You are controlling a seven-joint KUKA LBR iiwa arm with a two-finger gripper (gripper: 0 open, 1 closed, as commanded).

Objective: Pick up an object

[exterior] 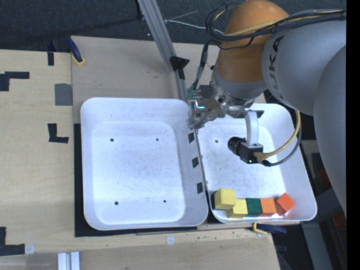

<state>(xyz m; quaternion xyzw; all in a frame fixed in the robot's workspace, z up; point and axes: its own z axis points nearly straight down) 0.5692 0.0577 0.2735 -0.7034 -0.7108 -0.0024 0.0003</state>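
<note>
Grey arm with orange band (247, 32) hangs over right shallow white bin (304, 198). Two-finger gripper (198, 116) sits near divider at bin's upper left; cannot tell its state.

Small blocks, two yellow (226, 198), green (254, 206), orange (268, 206), red-orange (285, 202), crowd front wall, touching in row.

Risk, my judgement: gripper well apart from blocks; tight row beside wall can block descent, or neighbour gets pushed.

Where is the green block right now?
The green block lies in the right bin, along its near edge, between the yellow blocks and the orange blocks.
</note>
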